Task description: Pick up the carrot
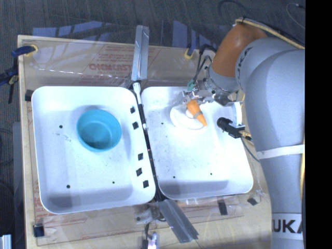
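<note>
Carrot (196,112): orange tapered cone, smooth, lying on flat white round plate (182,119) in right bin (207,165), toward 12 o'clock. Tool (199,94) right above its thick end; grip state unclear. Left bin (57,154): glossy blue round bowl (99,130).

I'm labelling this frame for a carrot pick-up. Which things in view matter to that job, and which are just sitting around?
Belongs to the job:
- small orange carrot, right bin
- two-finger gripper, right above the carrot
- white round plate under the carrot

Just lying about:
- blue round bowl, left bin
- shallow white left bin
</note>
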`<state>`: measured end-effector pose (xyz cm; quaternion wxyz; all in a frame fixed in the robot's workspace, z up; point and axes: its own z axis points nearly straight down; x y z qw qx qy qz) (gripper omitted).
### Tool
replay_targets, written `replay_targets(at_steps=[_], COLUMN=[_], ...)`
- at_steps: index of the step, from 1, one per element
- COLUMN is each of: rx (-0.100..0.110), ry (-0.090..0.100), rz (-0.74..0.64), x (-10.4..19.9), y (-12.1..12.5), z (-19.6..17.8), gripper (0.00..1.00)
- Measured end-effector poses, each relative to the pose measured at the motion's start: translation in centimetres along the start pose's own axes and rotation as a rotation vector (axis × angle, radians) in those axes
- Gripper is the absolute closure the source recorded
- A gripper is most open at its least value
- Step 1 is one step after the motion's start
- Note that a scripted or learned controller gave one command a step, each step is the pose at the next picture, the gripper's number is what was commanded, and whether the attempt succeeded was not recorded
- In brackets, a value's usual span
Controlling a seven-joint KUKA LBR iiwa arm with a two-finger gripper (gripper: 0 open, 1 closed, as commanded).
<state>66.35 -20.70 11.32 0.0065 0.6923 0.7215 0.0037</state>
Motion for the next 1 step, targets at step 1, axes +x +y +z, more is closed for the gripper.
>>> replay_targets(at_steps=[1], rx=[0.017], ry=[0.006], rz=[-0.205], x=[5.44], y=[-0.31], z=[-10.34], gripper=[1.0])
